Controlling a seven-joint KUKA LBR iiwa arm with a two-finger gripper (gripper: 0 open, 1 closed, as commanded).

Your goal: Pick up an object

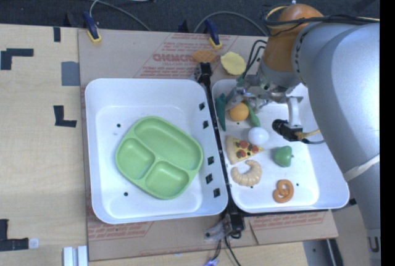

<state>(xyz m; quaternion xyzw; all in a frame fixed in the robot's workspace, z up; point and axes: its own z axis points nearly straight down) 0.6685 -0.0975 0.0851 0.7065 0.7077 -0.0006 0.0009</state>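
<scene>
One fixed camera looks down on my bench (37,135) at a slant, from above and at middling range. It takes in both white bins whole: the left bin (102,104) sits mid-frame, the right bin (321,187) beside it. My arm (345,79) enters from the frame's right.

A green plate (159,157) with three parts lies flat in the white bin (102,98), well to the left of the hand (247,100). Up past the hand, a blue clamp (213,34) bites the brown cardboard (166,61) on the counter (37,135).
</scene>
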